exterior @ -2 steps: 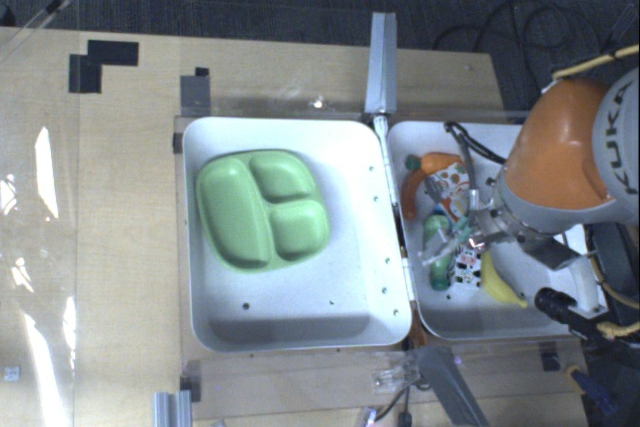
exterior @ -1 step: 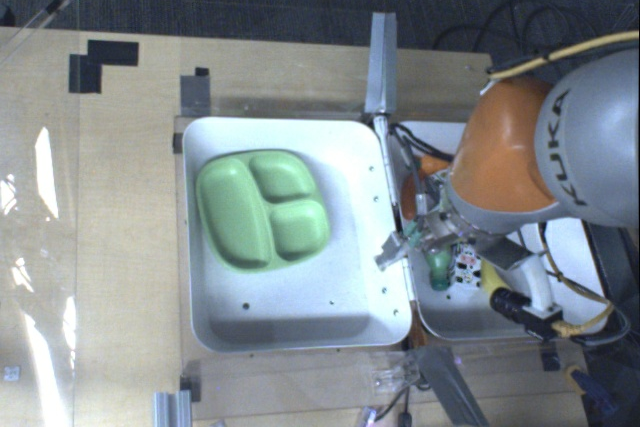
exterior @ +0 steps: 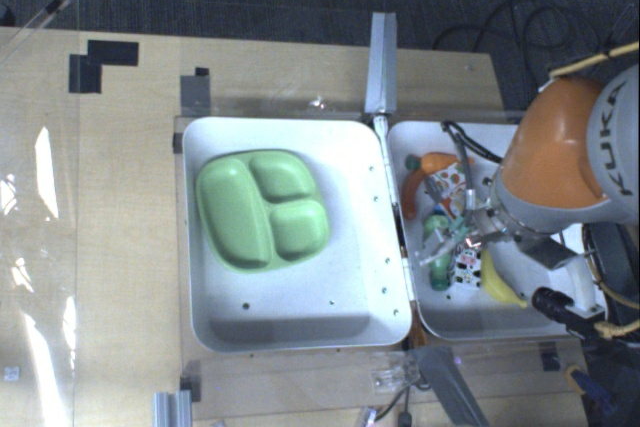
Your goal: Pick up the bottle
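1. Arm, grey with an orange band, stands highest and nearest the lens. It reaches in from the right and hangs over the right bin, covering much of that bin's contents.
2. Tool sits low at the arm's left side, down among the clutter. Its opening cannot be told: the wrist and the jumble round it hide the detail. Nothing is seen clamped in it.
3. Bottle, judged to be the greenish, partly clear item lying on its side near the bin's left wall, is just beside the tool, perhaps touching it. The identification is tentative; the item is small and crowded.
4. Neighbours: an orange item towards the back, a yellow item towards the front, and a small spotted piece between. They lie packed close, so a clean grip is judged difficult.
5. Left bin holds a green divided tray, well apart from the work.
6. Both bins rest side by side on the desk, split by a metal rail, which keeps the two lots separate.
7. Judgement: the pick is at the reach or grip stage; the lift is not yet done.
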Motion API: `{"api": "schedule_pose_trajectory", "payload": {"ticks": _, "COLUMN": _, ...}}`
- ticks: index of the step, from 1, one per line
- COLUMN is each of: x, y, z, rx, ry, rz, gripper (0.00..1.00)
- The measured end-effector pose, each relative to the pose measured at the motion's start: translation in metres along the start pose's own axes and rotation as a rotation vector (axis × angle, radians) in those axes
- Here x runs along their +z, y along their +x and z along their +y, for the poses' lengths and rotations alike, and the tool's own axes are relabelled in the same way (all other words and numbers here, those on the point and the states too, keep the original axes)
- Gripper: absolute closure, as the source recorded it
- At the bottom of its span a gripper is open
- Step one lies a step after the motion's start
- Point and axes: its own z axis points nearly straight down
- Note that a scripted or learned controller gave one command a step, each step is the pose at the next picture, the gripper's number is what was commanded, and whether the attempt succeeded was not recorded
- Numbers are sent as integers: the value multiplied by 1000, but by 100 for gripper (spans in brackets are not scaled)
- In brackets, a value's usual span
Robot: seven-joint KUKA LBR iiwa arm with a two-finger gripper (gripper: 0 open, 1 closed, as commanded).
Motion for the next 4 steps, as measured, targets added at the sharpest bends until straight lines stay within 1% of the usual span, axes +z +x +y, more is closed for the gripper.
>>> {"api": "schedule_pose_trajectory", "payload": {"ticks": 1, "x": 1, "y": 49, "z": 15, "rx": -15, "ry": -1, "rz": 1, "gripper": 0}}
{"api": "schedule_pose_trajectory", "payload": {"ticks": 2, "x": 2, "y": 57, "z": 18, "rx": -264, "ry": 0, "rz": 1, "gripper": 0}}
{"api": "schedule_pose_trajectory", "payload": {"ticks": 3, "x": 2, "y": 13, "z": 4, "rx": -234, "ry": -1, "rz": 0, "gripper": 0}}
{"api": "schedule_pose_trajectory", "payload": {"ticks": 4, "x": -10, "y": 13, "z": 7, "rx": -236, "ry": -7, "rz": -2, "gripper": 100}}
